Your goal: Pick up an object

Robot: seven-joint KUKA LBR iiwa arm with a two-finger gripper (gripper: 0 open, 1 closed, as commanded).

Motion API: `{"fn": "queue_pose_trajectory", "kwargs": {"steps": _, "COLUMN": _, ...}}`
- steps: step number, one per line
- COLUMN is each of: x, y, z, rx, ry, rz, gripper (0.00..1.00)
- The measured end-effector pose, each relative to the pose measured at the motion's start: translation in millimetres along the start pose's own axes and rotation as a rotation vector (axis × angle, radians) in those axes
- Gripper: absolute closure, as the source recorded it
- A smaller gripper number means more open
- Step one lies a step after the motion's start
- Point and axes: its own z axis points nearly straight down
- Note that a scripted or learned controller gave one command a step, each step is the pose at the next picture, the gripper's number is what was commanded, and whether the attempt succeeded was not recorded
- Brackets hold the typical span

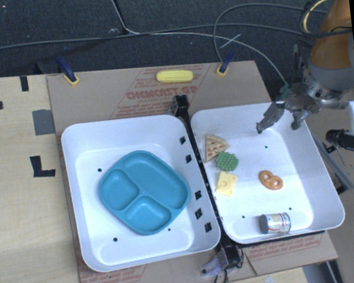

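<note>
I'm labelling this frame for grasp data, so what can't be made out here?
- Arm: cut off by the camera view's right edge.
- Can: label too small to read.
- Green toy: too small to identify.
- Cardboard print: blurred, partly under the left bin and right bin.

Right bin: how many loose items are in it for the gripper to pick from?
5. Pizza slice and green piece near the left wall, cheese wedge below them, pretzel mid-bin, can lying on its side at the near edge.
</note>
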Motion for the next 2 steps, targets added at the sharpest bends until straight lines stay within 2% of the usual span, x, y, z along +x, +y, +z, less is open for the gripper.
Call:
{"fn": "queue_pose_trajectory", "kwargs": {"steps": 1, "x": 0.7, "y": 2.7, "z": -9.2, "rx": -0.014, "ry": -0.003, "rz": -0.004, "gripper": 0.00}}
{"fn": "queue_pose_trajectory", "kwargs": {"steps": 2, "x": 4.6, "y": -3.4, "z": 51.4, "rx": -0.010, "ry": -0.003, "rz": -0.004, "gripper": 0.00}}
